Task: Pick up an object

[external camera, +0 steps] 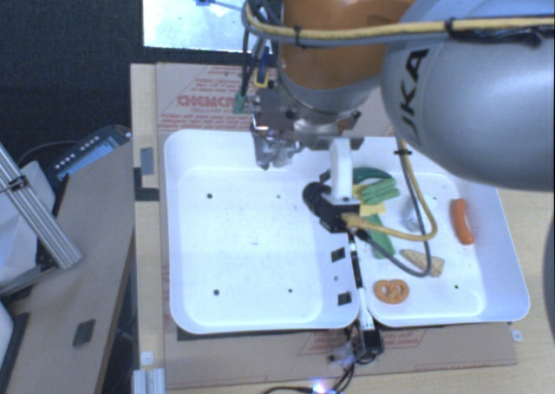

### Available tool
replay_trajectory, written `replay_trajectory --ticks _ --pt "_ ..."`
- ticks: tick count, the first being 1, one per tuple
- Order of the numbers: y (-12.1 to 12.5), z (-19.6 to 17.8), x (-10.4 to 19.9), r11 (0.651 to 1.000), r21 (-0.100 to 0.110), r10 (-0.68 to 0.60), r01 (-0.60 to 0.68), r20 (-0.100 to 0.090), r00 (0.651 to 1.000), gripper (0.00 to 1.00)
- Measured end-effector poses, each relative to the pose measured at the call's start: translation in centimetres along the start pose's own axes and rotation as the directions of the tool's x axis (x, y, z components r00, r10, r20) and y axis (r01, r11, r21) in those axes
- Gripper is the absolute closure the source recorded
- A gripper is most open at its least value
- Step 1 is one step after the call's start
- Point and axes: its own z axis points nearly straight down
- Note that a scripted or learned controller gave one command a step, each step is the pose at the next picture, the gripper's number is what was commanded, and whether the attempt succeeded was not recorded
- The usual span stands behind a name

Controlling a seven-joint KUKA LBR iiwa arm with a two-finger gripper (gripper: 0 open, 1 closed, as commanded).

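Observation:
My gripper (276,156) hangs over the far edge of the left white bin (199,297), beneath the big orange and grey wrist. I see nothing between it and the bin floor. The objects lie in the right bin (507,292): an orange sausage (464,220) at the right, a brown pretzel (391,292) near the front, a tan wedge (427,262), a green leafy piece (379,179) at the back, a yellow piece (373,208) and a green pod (381,241) near the divider. The arm hides part of the right bin's far side.
Both bins rest on a cardboard sheet (208,101). A grey device (87,151) and a metal rail (35,219) sit off to the left. A yellow cable (408,232) loops low over the right bin.

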Motion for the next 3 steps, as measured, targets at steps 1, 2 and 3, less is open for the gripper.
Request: replay_trajectory --ticks 1,2,3 --pt "-2.6 -15.1 -0.4 1.000 -0.022 0.005 -0.006 -0.007 1.000 1.00" --pt "5.8 -17.9 -2.7 1.000 -0.014 0.014 -0.014 0.001 1.000 1.00" --pt "-0.8 -15.9 1.7 1.000 -0.004 0.003 -0.003 0.000 1.000 1.00"
